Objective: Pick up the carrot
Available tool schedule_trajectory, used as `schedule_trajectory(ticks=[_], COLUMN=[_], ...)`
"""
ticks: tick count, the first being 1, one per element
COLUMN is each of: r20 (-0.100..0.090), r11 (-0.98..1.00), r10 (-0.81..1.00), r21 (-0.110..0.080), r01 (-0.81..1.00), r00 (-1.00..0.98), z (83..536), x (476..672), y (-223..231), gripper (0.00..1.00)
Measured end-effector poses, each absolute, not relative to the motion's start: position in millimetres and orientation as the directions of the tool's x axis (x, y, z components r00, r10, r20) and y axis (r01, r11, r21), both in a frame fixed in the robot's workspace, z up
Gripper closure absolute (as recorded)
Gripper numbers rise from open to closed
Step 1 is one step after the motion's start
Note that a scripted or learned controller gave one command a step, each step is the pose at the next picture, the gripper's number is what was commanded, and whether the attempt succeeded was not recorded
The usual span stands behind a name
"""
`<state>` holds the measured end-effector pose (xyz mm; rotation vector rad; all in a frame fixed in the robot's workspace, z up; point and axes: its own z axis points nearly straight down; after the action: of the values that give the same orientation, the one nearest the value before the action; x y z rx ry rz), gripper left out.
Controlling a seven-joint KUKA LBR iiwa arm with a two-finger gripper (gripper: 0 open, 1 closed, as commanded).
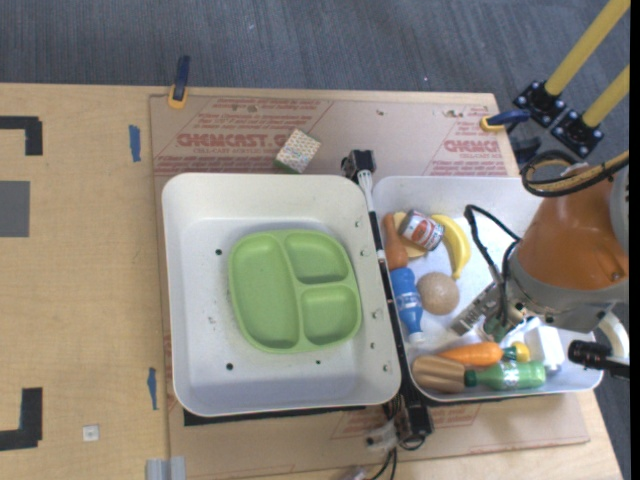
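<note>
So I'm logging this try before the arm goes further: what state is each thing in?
carrot: lying flat in the right bin, not lifted
gripper: low over the bin, just above the carrot
green bottle: on its side
blue bottle: on its side
can: tipped over
banana: lying by the can
green tray: flat in the left bin

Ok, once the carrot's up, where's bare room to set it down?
The green divided plate offers three bare compartments, with white floor of the left bin around it. The right bin is crowded: carrot, green bottle, banana.
</note>
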<state>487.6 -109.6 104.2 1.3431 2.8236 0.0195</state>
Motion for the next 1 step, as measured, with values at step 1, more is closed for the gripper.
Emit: schedule_trajectory(ticks=[1], r20=[-0.007], r11=[0.631], r10=[0.776], r21=[0.017], r01=[0.775], r00=[-0.631], z=[103.4], x=[487.1], y=[-109.6], gripper=[0.00])
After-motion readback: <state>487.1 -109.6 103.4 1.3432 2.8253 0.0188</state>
